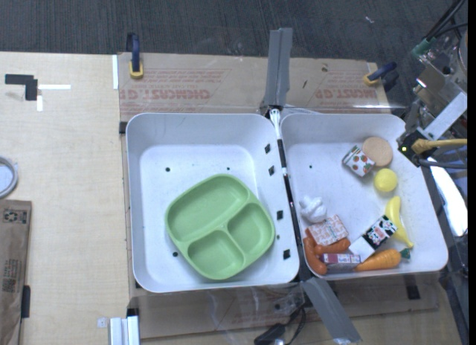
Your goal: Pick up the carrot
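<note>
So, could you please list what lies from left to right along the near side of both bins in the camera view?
Green tray → white lump → carrot → banana.

Pale wooden bench (59, 187) before dark carpeted floor (223, 1).
</note>
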